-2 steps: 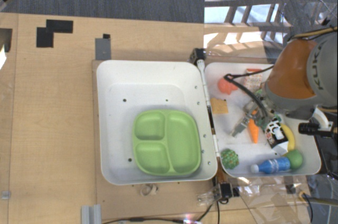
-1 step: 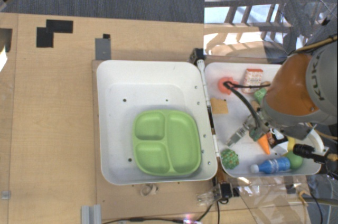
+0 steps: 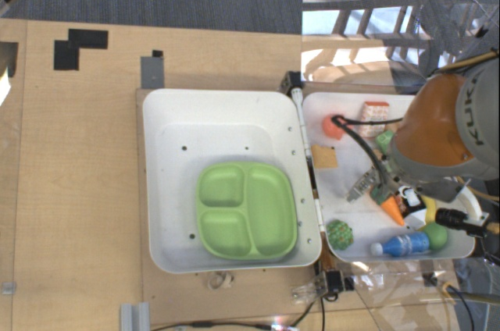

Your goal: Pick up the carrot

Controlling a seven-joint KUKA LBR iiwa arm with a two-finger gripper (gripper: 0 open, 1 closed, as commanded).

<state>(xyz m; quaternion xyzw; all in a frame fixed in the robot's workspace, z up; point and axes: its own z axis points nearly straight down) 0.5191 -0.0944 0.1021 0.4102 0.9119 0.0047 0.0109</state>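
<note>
Right-hand bin (image 3: 469, 247), seen by an onlooker at the table (image 3: 78, 189); places are given relative to the carrot (image 3: 391, 210), and items are listed from the near edge outward.

Nearest lies a blue bottle (image 3: 402, 245), just below the carrot, with a green ball (image 3: 436, 236) at its right end. A dark green, knobbly vegetable (image 3: 339, 233) sits to the carrot's lower left, apart from it. The carrot itself, a short orange wedge, lies in the bin's right half, tucked under the arm's wrist. The claw (image 3: 367, 185) hangs just to its upper left; whether the claw is open or closed cannot be told here. A yellow piece (image 3: 430, 206) sits just right of the carrot. A tan square (image 3: 325, 157) lies farther to the upper left. Beyond are a small green item (image 3: 384, 140), a red round fruit (image 3: 334, 127) and a small carton (image 3: 376, 111) at the far wall. The green divided plate (image 3: 247, 210) rests in the left bin (image 3: 168, 165), well apart.

Risk, as a judgement: the carrot is crowded. A descent slightly off centre could land on the yellow piece or the bottle, push the carrot aside, or close on a neighbour instead. The tapered shape may also slip from a shallow pinch.
</note>
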